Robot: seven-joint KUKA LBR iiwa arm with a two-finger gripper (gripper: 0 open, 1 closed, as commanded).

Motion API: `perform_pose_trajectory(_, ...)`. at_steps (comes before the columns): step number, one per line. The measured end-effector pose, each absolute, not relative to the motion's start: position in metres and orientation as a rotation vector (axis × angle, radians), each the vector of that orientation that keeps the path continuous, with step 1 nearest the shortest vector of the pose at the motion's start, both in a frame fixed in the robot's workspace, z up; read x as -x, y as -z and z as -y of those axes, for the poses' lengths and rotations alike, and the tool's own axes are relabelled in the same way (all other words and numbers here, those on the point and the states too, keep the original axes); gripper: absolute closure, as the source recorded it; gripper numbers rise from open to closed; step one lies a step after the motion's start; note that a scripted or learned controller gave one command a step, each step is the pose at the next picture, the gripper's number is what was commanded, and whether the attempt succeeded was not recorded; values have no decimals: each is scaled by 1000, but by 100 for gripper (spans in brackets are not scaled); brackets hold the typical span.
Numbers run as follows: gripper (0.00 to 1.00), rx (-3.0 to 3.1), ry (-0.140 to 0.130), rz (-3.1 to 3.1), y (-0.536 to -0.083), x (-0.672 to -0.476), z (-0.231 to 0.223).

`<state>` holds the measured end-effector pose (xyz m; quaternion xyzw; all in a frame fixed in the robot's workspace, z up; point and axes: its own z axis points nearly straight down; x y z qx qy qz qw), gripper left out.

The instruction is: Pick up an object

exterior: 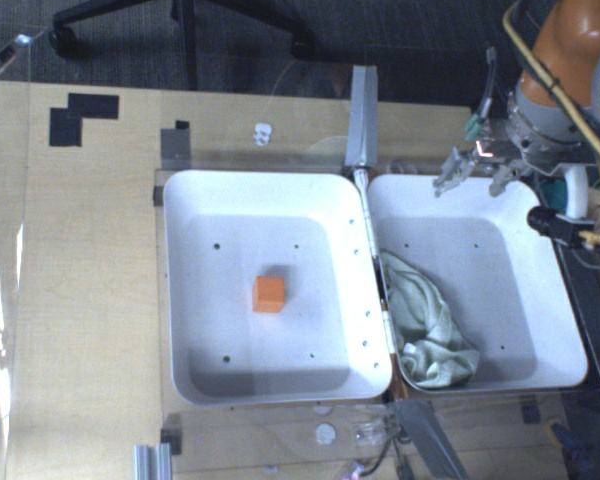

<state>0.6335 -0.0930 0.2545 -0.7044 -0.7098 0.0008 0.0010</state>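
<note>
One orange cube (269, 294) lies well apart from the open pincer (476, 176).

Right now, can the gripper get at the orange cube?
Probably yes. The cube lies alone on the left bin's floor, uncovered; the gripper hovers open over the right bin's far rim, so it must cross the divider.

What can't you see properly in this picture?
- The cloth in the right bin: its folds cover whatever may lie beneath.
- The arm: the camera view's top right edge cuts it off.
- The orange block in the left bin: too small to show markings.
</note>
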Motion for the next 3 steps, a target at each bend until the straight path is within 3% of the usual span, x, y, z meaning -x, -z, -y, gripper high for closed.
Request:
perform_pose_trajectory(1, 0, 2322, -5, 2112, -134, -669, 107)
perform_pose_trajectory(2, 100, 2316, -5, 2120, -142, -671, 106)
perform_pose_trajectory(3, 100, 2310, -6, 2127, -149, -672, 104)
